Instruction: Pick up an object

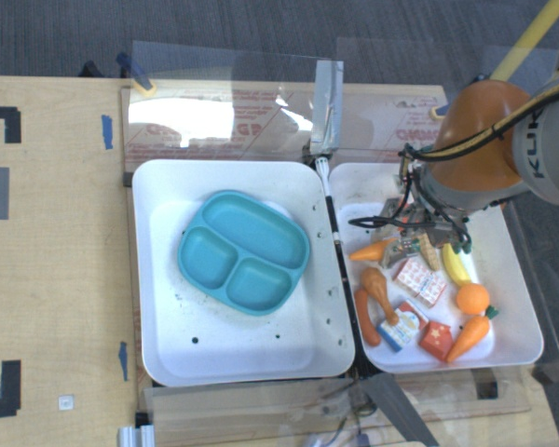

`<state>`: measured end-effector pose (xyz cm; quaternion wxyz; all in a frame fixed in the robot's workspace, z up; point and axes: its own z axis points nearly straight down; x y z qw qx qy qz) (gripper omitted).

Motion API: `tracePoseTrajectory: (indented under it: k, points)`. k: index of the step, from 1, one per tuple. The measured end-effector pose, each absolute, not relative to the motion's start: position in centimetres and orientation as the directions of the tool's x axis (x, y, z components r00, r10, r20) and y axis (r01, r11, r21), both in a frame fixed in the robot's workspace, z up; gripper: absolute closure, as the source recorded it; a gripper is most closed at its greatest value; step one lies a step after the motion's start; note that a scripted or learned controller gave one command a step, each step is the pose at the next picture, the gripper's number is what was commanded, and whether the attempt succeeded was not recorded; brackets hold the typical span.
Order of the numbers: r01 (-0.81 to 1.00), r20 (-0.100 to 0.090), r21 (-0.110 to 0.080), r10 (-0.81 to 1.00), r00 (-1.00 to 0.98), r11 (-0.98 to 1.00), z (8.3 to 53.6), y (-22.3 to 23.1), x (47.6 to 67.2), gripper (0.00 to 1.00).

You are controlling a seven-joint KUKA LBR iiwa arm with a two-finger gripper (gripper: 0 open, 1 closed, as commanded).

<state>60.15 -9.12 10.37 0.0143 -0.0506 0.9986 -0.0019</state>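
Observation:
My gripper [415,242] reaches down into the right bin [526,319], just above a pile of toy food. Right under it lie a small orange carrot piece [371,250] and a white and red checked packet [420,280]. Near them are a yellow banana [456,264], an orange fruit [472,298], a large carrot [470,337], a red box [436,339], a chicken drumstick [376,289], a red sausage [367,320] and a small blue and white carton [401,328]. The wrist hides the fingertips.
The left bin [158,343] holds a teal divided plate [244,250]. A clear upright panel [328,110] stands behind the bins. The orange band of the arm [480,138] hangs over the right bin's far corner.

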Motion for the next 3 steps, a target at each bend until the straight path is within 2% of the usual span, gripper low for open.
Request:
tracePoseTrajectory:
  k: [1,2,3]
  points:
    - [0.033,-0.021,0.001,0.033,-0.999,0.999,24.9,-4.9,59.4,1.00]
    - [-0.163,0.001,0.001,-0.163,-0.987,0.987,14.6,-9.6,56.3,1.00]
    - [-0.127,-0.018,0.000,-0.127,-0.992,0.992,24.4,-3.4,58.3,1.00]
